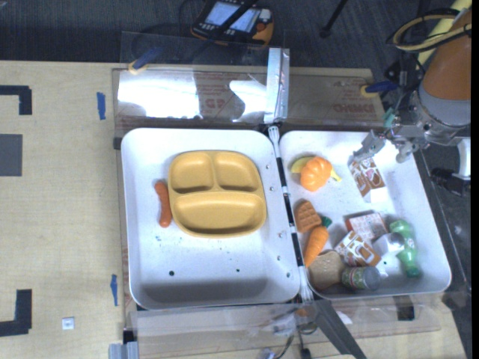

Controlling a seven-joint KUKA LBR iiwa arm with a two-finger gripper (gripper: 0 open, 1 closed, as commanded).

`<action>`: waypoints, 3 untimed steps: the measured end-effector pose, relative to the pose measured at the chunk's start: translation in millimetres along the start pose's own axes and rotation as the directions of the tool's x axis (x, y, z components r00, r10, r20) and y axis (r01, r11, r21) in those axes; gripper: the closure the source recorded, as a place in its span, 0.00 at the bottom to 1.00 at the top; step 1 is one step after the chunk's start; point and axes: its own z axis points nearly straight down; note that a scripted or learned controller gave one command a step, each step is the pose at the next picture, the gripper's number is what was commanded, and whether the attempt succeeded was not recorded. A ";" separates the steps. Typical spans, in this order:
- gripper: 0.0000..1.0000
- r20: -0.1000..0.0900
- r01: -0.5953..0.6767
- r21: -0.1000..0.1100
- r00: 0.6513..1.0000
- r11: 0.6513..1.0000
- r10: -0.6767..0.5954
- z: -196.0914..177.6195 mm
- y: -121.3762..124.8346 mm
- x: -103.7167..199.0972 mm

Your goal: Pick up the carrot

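Note:
The carrot (315, 244) is orange with a green top. It lies in the right bin (426, 200) near that bin's left wall, tip pointing toward the front. A ridged brown pastry (305, 215) touches its top end and a round brown cookie (325, 269) sits at its tip. My gripper (383, 149) hangs over the far right part of the right bin, well away from the carrot. It is open, with nothing between its fingers (365, 149).
An orange pumpkin (315, 172) and a yellow banana piece (299, 164) lie at the bin's far left. Snack packets (367, 178) (361, 238), a green bottle (404, 245) and a can (359, 277) crowd the right side. The left bin (142, 260) holds a yellow divided plate (217, 193) and a sausage (163, 203).

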 end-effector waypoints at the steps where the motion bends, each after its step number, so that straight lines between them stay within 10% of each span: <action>1: 0.00 0.000 0.109 0.000 0.994 0.994 -0.109 50.4 -7.8 51.9; 3: 0.00 -0.018 0.346 0.006 0.938 0.938 -0.346 85.4 9.1 76.7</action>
